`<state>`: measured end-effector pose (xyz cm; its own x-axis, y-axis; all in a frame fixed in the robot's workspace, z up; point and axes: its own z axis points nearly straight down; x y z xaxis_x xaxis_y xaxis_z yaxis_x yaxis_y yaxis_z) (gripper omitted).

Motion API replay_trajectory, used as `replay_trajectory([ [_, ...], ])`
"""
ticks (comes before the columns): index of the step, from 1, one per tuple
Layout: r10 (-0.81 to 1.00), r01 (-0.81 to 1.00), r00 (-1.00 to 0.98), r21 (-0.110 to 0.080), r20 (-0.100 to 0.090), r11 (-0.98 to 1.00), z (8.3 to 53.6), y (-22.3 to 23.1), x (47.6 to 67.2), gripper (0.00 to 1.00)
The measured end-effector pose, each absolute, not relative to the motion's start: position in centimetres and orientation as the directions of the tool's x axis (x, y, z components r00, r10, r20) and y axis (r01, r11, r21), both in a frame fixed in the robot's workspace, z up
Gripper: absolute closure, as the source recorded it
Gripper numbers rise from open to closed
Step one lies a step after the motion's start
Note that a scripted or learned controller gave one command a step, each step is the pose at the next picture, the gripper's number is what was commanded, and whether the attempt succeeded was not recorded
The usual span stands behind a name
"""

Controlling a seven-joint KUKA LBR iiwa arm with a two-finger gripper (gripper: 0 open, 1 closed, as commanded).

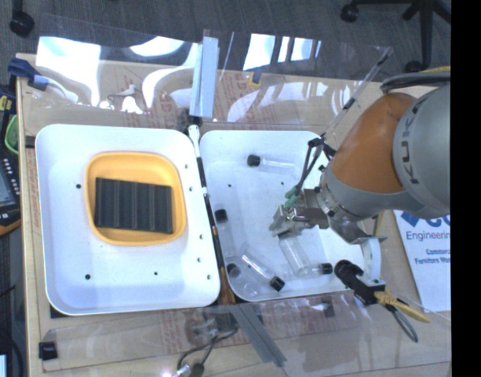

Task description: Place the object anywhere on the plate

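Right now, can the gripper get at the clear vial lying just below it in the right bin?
Probably yes. The gripper hangs over the right bin, and the clear vial lies uncovered just below it, with nothing on top.

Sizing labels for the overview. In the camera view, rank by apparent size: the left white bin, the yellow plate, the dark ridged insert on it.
1. left white bin
2. yellow plate
3. dark ridged insert
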<state>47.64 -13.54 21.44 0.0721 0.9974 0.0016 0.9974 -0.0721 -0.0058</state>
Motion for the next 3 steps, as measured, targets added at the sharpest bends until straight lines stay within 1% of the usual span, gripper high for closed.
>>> replay_trajectory([
  [1,0.999,0.999,-0.054,-0.004,0.001,0.054,23.0,-5.5,51.9,1.00],
  [2,0.982,0.982,-0.191,-0.004,0.001,0.191,19.0,2.1,57.5,1.00],
  [3,0.982,0.982,-0.191,-0.003,0.001,0.191,19.0,2.1,57.5,0.00],
])
